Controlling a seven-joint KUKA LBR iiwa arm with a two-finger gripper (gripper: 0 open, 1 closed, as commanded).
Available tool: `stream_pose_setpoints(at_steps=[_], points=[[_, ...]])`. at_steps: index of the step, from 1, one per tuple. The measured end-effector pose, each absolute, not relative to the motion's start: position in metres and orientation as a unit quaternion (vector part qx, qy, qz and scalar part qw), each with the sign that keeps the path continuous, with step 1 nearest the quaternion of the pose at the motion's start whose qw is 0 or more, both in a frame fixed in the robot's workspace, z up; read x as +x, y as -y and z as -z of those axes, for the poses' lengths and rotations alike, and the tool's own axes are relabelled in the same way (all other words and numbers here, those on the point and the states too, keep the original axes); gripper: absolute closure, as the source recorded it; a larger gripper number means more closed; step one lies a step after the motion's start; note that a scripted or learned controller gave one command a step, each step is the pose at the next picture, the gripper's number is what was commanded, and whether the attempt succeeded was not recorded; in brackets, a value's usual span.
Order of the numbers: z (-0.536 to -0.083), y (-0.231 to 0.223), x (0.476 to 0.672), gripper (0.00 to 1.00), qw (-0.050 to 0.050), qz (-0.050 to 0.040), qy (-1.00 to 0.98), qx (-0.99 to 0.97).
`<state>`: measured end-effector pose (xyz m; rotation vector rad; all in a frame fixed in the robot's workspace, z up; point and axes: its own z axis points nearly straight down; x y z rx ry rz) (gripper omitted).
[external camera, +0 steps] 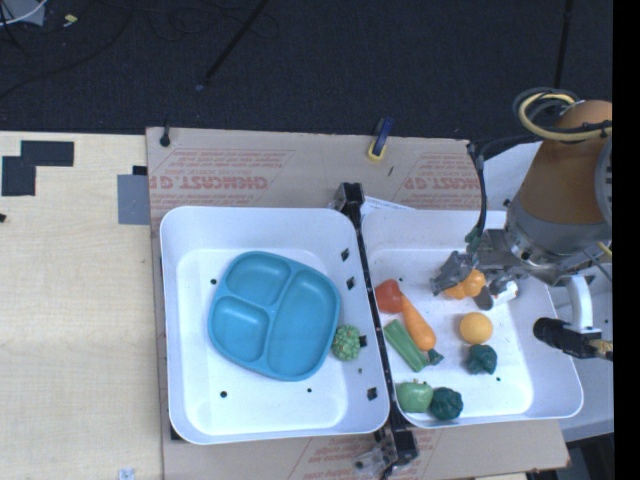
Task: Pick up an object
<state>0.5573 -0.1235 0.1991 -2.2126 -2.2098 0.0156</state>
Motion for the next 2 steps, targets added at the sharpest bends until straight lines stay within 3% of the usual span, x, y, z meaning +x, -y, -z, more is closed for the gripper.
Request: stream_pose_setpoints(at_steps=[1,2], points=[[-0.206,0.124,0.560,0.00,0.002,-0.0011,0.707,-0.707],[-0.159,0.118,0.552,0.00,0.004,-0.0022,0.708,-0.707]])
